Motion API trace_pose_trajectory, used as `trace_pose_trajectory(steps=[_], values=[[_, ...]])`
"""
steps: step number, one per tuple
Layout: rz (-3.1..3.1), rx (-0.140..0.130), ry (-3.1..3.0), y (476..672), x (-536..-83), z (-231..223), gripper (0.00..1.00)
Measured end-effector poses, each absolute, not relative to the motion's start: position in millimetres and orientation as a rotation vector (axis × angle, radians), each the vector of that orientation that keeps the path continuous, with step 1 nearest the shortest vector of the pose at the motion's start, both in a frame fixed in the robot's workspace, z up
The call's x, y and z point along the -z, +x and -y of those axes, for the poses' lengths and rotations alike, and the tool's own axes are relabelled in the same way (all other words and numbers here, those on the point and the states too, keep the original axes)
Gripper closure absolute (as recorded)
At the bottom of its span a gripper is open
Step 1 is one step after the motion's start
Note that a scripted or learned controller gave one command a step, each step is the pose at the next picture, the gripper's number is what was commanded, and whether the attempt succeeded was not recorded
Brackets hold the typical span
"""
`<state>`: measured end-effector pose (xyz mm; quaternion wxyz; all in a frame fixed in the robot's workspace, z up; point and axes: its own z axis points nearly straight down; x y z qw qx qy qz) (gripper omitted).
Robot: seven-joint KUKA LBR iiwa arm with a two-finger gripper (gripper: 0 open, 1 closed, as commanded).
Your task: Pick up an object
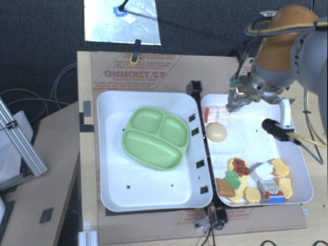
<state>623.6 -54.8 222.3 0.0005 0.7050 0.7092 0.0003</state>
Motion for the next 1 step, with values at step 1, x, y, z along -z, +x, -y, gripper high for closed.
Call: trace_pose_trajectory(steps=[1], values=[[-2.222,-0.003,2.218,628.6,-234.5,61.8,1.0]])
